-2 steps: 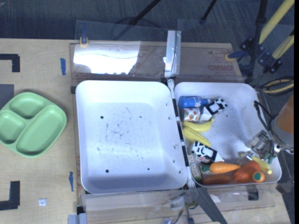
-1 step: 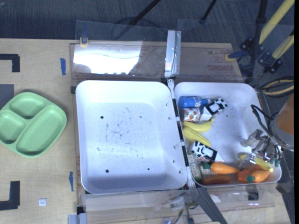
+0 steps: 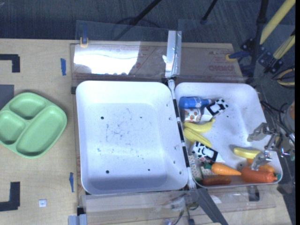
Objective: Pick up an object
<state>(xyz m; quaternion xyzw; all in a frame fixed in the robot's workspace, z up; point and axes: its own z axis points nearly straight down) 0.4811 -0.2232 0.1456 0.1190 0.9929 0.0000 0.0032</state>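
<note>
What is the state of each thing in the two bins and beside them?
Left bin: scuffed inside.
Right bin: holds toys along its left and near sides.
Blue can: lying on its side.
Corn cob: lying flat.
Carrot: lying flat.
Green divided plate: resting on the bench, left of the bins.

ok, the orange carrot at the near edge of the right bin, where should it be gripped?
Take the carrot at its thick middle, straight down from above, closing across its width. It lies flat, lengthwise along the right bin's near wall, with another orange piece close at one end, so the ends look crowded.
</note>
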